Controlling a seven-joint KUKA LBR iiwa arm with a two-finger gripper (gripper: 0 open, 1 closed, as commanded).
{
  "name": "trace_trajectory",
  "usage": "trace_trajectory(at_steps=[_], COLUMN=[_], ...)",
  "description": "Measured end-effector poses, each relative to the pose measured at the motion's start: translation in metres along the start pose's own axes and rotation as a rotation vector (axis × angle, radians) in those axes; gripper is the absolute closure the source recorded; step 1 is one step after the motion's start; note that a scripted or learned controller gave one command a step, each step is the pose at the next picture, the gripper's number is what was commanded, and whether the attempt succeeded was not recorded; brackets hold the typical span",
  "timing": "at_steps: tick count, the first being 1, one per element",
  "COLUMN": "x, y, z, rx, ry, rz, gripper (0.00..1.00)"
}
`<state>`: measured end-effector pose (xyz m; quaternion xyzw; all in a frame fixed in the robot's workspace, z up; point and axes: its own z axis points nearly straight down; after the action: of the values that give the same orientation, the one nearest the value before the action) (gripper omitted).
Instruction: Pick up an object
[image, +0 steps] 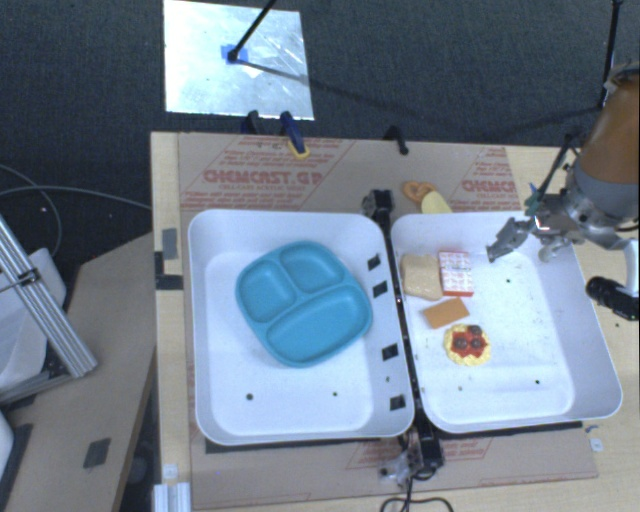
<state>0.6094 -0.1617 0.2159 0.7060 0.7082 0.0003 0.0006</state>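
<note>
Carpet (80, 80), dark, surrounds bench (330, 165) with cardboard top, centre frame. Two white bins: left bin (220, 400) holds blue divided plate (303, 302); right bin (560, 370) holds toy food at its left side: bread slice (420, 277), red-white box (456, 273), orange square (446, 313), small pizza (467, 345). Tool (527, 240) upper right over right bin, fingers apart, gripping nothing.

A robotics lab or test cell, not a home: the counter (330, 165) is a board stencilled with a maker's name, carrying two white bins (215, 400) clipped side by side. Dark carpet (80, 90) lies around it, with loose cables (40, 200), an aluminium frame rail (35, 300) at the left, and a foil-like sheet (240, 60) beyond the board
</note>
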Motion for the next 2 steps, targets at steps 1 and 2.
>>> trace_trajectory(at_steps=[1,2], x=[0.027,0.077], y=[-0.050,-0.095], z=[0.112,0.127], rx=[0.014,-0.019], ry=[0.005,-0.006], rz=[0.002,-0.001], gripper=[0.00,0.00])
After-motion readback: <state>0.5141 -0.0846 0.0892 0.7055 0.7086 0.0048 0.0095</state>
